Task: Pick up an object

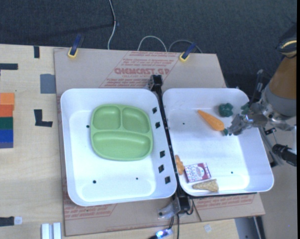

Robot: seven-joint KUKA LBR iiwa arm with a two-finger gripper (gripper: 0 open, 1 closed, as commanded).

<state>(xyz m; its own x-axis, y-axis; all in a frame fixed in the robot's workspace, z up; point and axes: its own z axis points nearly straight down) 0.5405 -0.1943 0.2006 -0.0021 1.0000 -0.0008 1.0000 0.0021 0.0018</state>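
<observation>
Arm (284, 83): upper part cut off by right edge; gripper (234, 128): finger state too small and blurred to tell; purple packet (197, 172): print unreadable; small orange piece (179, 164) beside divider: identity unclear; coloured blocks (1, 121): cut by left edge.

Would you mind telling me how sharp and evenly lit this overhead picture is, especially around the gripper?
Camera view: lighting is soft and even, with the white bins bright but not blown out; the green plate and carrot are reasonably crisp; the gripper looks slightly blurred, so its fingers are hard to read.
</observation>
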